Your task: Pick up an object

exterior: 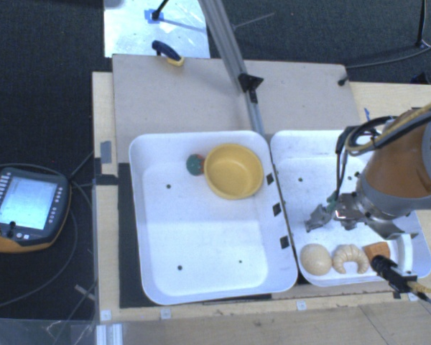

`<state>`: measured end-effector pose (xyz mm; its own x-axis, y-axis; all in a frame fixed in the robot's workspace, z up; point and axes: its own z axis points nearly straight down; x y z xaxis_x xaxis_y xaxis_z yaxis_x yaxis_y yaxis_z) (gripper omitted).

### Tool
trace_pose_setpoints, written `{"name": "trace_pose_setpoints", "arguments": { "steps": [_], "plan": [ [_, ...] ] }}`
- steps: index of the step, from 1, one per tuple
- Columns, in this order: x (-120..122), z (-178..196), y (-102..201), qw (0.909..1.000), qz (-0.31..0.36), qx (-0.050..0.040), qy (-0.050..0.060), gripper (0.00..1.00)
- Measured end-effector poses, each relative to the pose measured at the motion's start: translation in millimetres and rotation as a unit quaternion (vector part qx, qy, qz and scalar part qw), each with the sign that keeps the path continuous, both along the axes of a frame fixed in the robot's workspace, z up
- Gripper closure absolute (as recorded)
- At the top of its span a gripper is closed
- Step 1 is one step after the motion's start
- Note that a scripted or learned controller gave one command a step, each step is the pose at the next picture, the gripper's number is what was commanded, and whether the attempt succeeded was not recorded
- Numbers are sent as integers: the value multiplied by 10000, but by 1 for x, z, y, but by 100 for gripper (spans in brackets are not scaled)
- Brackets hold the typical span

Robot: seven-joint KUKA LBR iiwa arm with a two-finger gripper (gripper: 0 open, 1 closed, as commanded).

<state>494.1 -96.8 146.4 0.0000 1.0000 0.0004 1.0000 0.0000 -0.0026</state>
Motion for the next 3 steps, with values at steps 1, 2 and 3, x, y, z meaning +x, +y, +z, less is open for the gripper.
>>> {"name": "trace_pose_setpoints", "arguments": {
  "steps": [1,2,3],
  "plan": [
    [-1,-52,0,10000,-1,0,3,0],
    [0,-40,0,10000,1,-3,-19,100],
    [5,6,7,10000,6,-3,-35,100]
  ]
}}
